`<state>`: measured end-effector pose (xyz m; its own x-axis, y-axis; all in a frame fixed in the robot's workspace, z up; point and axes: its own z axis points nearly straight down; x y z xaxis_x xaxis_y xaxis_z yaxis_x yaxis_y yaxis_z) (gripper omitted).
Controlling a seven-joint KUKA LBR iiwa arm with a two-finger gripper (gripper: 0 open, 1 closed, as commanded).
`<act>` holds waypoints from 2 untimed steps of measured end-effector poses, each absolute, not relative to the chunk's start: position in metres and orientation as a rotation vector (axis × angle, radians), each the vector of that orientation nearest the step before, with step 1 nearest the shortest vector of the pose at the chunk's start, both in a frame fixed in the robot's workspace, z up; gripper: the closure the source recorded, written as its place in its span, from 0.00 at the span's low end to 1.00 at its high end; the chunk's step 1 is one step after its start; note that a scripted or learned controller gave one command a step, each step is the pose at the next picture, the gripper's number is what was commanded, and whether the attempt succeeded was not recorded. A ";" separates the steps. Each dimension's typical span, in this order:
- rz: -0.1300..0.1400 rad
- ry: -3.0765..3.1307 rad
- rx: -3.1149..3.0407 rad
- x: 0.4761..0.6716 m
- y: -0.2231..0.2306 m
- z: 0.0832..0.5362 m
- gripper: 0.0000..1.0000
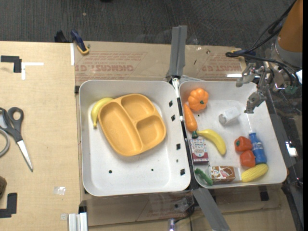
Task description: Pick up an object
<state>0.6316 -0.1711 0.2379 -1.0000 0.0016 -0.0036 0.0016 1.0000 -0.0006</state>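
I see my tool (pixel 256 88) above the right bin's (pixel 274 129) upper right corner, fingers spread, gripping nothing. Just below-left lies a small white cylinder (pixel 229 117), smooth, long axis running left-right. A glossy plastic banana (pixel 214 139) angles down-right nearby.

Counter (pixel 38 143): pale wood surface, with a brown cardboard sheet (pixel 125 66) laid across its rear. Two shallow white bins sit on it side by side, the left bin (pixel 91 177) touching the right bin (pixel 276 177) along a central seam. Scissors (pixel 17 134) lie near the left edge. A blue-and-yellow clamp (pixel 79 42) rests at the cardboard's rear left corner.
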 end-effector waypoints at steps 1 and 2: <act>-0.002 3.124 -0.277 0.575 -0.183 0.106 0.00; 0.001 3.133 -0.169 0.547 -0.102 0.093 0.00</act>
<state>0.5466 -0.1019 0.0932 -0.9942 -0.1078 -0.0044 -0.1078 0.9942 0.0002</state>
